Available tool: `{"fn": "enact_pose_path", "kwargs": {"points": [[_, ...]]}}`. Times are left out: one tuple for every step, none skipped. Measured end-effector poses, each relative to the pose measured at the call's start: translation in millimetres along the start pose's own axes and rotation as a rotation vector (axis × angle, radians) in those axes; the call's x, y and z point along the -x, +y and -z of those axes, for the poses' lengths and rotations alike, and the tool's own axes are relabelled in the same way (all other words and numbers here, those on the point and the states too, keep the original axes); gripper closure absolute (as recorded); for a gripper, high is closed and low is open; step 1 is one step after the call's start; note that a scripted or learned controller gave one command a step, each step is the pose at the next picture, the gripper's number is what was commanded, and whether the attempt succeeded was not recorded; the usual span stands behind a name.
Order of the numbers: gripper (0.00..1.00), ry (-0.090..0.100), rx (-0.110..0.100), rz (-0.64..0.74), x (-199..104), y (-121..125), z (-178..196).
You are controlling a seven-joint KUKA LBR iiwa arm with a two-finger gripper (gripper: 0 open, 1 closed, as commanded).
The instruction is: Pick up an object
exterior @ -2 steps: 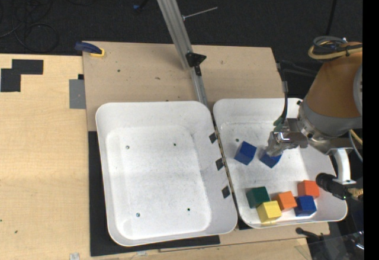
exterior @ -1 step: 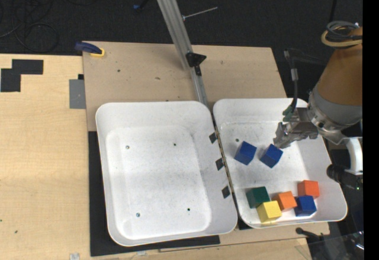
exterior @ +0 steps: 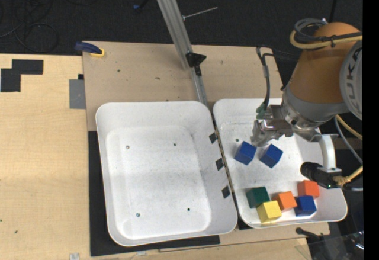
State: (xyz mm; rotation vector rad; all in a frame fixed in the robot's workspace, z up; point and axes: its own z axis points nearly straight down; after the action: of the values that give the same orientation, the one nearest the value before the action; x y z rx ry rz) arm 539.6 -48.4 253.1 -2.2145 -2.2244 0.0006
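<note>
The gripper is seen low in the right bin, just above two blue cubes; "KU" is read on the arm.

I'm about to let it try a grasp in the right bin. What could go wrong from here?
1. The gripper sits just above two blue cubes, one at and one at, that lie close together; coming down between them, it may nudge both and grasp neither.
2. The other cubes, among them the yellow cube and orange cube, are packed tight by the right bin front rim, leaving little room for the jaws.
</note>
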Motion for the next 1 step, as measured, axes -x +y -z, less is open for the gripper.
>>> {"fn": "enact_pose_path", "kwargs": {"points": [[1.00, 0.001, -0.003, 0.000, -54.0, -12.9, -12.1]]}}
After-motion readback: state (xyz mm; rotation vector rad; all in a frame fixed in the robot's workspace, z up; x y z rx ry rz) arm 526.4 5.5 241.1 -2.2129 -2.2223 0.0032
